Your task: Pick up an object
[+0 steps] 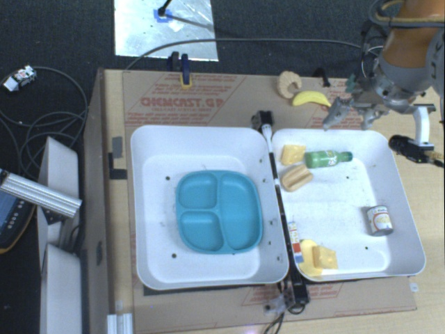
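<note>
You had a dark carpeted floor (62,26) around the bench. At eleven o'clock lay a shiny metal sheet (165,18); black cables (42,124) looped at nine o'clock. Printed brown cardboard (188,99) covered the benchtop, and pale wood (431,186) showed at three o'clock.

Arm (410,30): grey casing, orange band above the wrist. Grey cabling loops beside it. Claw (353,113): grey metal, two thin fingers.

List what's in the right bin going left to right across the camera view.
Yellow wedge, hot dog bun, green bottle, small can. The two yellow items at the bin's near edge overlap this order, so they're left out.
</note>
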{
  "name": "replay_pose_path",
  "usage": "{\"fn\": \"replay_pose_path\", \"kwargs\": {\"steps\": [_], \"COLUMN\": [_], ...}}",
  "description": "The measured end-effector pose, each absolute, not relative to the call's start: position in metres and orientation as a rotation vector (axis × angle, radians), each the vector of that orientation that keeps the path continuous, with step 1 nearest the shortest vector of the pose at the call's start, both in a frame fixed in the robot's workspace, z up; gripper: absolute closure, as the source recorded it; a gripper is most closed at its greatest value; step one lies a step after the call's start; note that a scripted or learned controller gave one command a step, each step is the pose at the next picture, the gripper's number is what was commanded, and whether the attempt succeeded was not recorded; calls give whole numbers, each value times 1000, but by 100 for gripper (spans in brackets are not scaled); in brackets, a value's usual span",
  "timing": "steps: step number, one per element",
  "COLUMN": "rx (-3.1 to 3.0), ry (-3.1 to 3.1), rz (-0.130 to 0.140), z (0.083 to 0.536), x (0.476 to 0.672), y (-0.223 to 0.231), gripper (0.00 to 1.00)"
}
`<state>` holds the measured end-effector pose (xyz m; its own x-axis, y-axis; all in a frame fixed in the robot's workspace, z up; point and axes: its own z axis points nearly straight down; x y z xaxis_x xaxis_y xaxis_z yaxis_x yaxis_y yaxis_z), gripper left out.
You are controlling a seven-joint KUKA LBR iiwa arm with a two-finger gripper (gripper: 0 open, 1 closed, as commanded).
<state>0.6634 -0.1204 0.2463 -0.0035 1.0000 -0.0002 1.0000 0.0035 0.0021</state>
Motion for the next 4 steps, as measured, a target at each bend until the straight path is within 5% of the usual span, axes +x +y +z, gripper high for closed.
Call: {"fn": "replay_pose_path", "kwargs": {"steps": [2,3,4], "rx": [2212,2208,2208], "ry": [2219,2216,2216], "rz": [4,10,10], "z": [115,127,127], "x": [661,663,663], "y": [-121,-121,-121], "gripper": [0,100,0]}}
